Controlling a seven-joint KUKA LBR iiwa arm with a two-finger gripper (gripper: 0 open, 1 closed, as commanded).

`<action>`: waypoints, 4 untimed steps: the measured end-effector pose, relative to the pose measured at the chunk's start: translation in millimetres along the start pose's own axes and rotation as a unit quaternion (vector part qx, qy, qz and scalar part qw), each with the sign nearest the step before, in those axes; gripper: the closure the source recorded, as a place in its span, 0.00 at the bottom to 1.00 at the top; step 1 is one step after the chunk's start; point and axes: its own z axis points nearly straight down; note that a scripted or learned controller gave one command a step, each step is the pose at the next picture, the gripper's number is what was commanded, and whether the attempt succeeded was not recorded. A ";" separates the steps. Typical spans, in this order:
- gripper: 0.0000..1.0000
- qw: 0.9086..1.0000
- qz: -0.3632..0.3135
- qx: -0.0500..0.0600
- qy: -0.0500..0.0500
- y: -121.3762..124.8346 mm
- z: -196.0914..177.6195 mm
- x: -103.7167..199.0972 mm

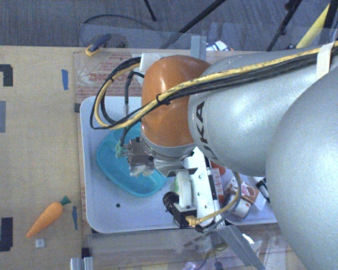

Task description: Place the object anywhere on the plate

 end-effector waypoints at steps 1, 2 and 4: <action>1.00 1.000 0.001 0.000 0.000 0.8 -9.1 -0.3; 1.00 1.000 0.003 0.000 0.001 1.7 -18.6 -0.6; 0.00 1.000 0.003 -0.001 0.001 2.6 -28.2 -1.0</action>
